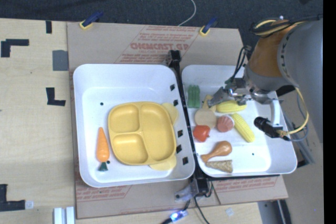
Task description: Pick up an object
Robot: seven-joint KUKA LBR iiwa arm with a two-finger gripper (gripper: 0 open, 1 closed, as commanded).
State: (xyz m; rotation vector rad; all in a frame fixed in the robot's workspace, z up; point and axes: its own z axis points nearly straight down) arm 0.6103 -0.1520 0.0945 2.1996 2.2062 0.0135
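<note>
Tool (227, 94) low in right bin (283, 165), just above banana (229, 107). Finger spread: cannot tell from this angle, nothing visibly gripped.

Your target: banana, lying just left of corn (243, 128), touching pink round piece (225, 123).

Tight cluster there, so centre over banana alone, straddle its short axis, keep clear of corn, go straight down, close, lift vertically. Expect smooth curved plastic to slip.

Writing: red print on cardboard (152, 44) behind bins, upside down, not legible to me. No labels on toys.
</note>
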